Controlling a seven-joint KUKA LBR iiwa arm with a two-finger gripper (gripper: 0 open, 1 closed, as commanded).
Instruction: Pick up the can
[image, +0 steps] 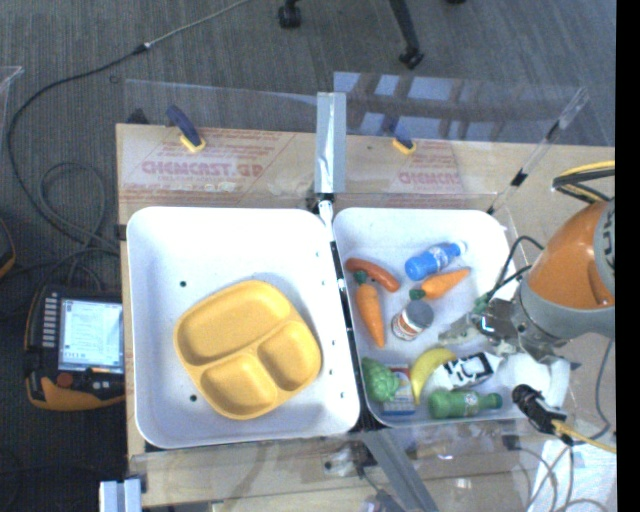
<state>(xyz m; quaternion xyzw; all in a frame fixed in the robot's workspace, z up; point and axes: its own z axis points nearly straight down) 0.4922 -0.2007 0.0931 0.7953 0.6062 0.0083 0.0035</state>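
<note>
The can (411, 320), small with a grey lid and an orange and white label, stands near the middle of the right bin (497, 232). One carrot (371, 312) lies to its left and another (443, 283) just above it. My gripper (484, 324) hangs at the bin's right side, a short way right of the can and apart from it. Nothing shows between the gripper and the can except bare bin floor. The arm's orange band (580, 262) sits above the bin's right wall.
Also in the right bin are a sausage (372, 272), a blue bottle (432, 260), a banana (430, 366), broccoli (379, 380), a green bottle (463, 403) and a black and white item (468, 369). The left bin (160, 240) holds a yellow divided tray (248, 347).
</note>
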